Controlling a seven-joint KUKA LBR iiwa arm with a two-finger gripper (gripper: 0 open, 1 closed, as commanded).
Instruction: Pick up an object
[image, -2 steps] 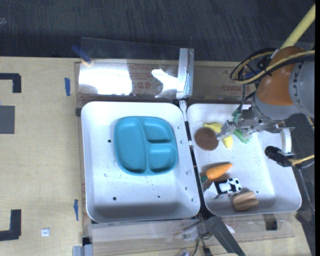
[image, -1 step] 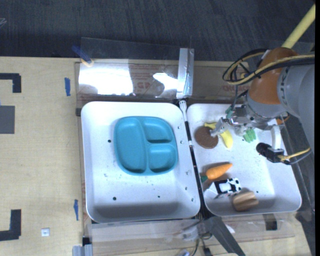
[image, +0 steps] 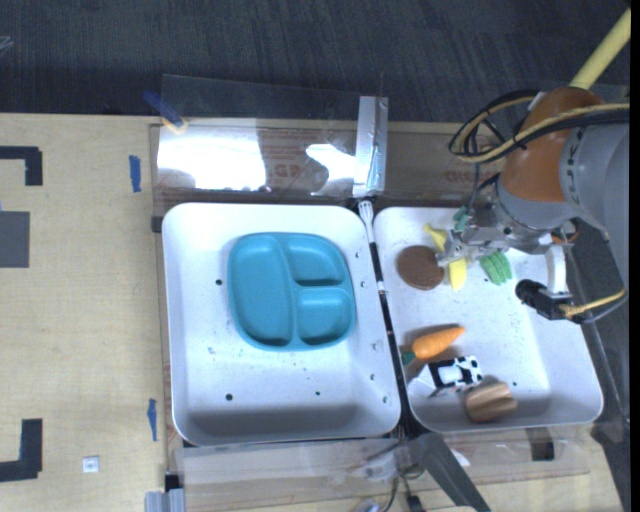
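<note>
Left bin (image: 185, 330): a blue divided plate (image: 292, 290) is seen lying flat at its middle, well apart from everything else.

Right bin (image: 570, 380): a brown round disc (image: 420, 268) is seen near the far-left corner. Just beside it, at the far edge, a yellow piece, likely a corn cob (image: 456, 272), is set under the pincer (image: 470, 245), with a green piece (image: 496, 267) just to its right. At the near-left, a carrot (image: 438, 343) lies against the dividing edge; nearer still, a black-and-white toy (image: 456, 373) and a brown loaf-like piece (image: 489, 401) are found touching or almost touching.

Pincer state: cannot be told; it is placed low over the yellow and green pieces, but no grasp can be confirmed.

Progress: judged as the reach/grasp stage. Nothing is seen lifted; all items appear to rest on the bin floor. Closing on an item and raising it are left to be done.

Likely target: the yellow piece. Its long axis is judged to run roughly far-to-near, slightly tilted, with its near end pointed toward the bin's middle. Crowding by the disc and green piece is judged a risk of a missed grasp.
</note>
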